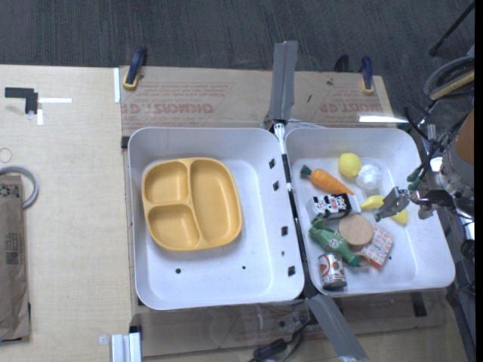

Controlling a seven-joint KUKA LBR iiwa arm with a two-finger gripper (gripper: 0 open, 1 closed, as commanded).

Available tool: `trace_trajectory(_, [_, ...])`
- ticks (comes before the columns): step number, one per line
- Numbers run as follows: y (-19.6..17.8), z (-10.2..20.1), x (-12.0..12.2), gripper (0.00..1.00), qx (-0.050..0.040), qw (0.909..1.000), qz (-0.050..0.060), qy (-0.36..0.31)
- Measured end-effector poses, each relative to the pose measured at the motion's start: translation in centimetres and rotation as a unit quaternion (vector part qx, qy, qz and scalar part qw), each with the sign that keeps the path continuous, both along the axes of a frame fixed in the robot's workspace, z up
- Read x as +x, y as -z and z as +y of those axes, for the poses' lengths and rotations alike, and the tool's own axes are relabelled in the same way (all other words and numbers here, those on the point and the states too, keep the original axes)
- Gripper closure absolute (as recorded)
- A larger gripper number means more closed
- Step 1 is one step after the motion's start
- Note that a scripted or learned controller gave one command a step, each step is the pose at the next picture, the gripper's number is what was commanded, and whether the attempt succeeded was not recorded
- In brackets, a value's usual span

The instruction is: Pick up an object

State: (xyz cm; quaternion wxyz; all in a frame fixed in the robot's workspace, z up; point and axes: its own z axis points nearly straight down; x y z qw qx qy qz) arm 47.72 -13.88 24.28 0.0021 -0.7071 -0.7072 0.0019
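While the gripper hangs at right centre of the frame, jaw state indeterminable | target: yellow piece just left of it in the right bin, long axis roughly horizontal | neighbours: round brown disc below-left, lemon above, carrot upper left, crowding approach.

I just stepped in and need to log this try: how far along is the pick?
Done: the gripper has reached into the right bin, low near the small yellow piece. In hand: nothing shows between its fingers. Left: grasping and lifting; the carrot, lemon and can all lie in the bin.
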Motion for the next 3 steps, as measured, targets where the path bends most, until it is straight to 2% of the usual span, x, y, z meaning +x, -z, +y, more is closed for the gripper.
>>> trace_trajectory(1, [13.7, -2.3, -0.1, 0.0, 0.0002, 0.9998, -0.001, -0.017])
trace_trajectory(2, [13.2, -2.5, 0.0, 0.0, -0.0001, 0.9982, -0.002, -0.06])
trace_trajectory(3, [12.3, -2.6, 0.0, 1.0, -0.0002, 0.9983, -0.001, -0.059])
